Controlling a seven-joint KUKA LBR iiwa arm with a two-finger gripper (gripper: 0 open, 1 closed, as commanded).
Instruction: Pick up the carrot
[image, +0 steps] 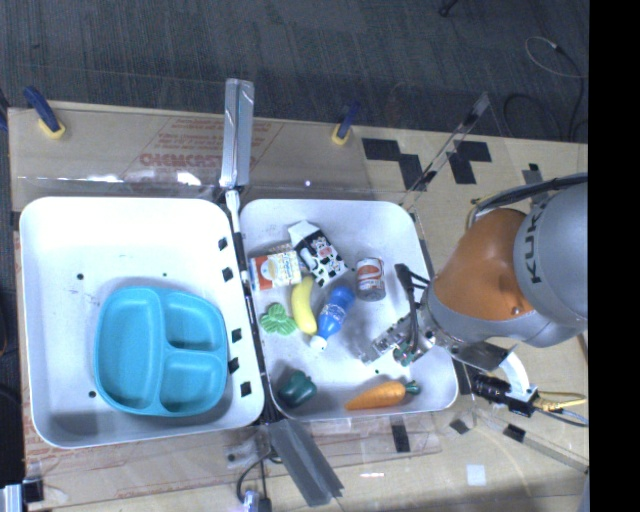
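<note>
From the overhead camera view, the carrot (379, 396) lies near the front edge of the right bin (420, 240), close to its right corner. Its long axis runs almost left to right, tilted slightly: the tapered orange tip points left and a little down, the green leafy end points right. It looks smooth and glossy (a plastic toy, by the sheen).

The gripper (396, 343) hangs just above the carrot's green end, apart from it, below the grey arm (555, 260) with its orange band. Whether its fingers are parted or closed I cannot tell; they are small and blurred.

The same bin holds one yellow banana (303, 306), one blue bottle (333, 314) with a white cap, one small can (370, 278), one black-and-white milk carton (318, 253), one orange-labelled box (275, 269), one knobbly light green vegetable (276, 320) and one dark green pepper (295, 389).

The left bin (60, 240) carries one turquoise divided plate (160, 350) with three compartments. Both bins are shallow, white and round-cornered, side by side on the surface (300, 140).
</note>
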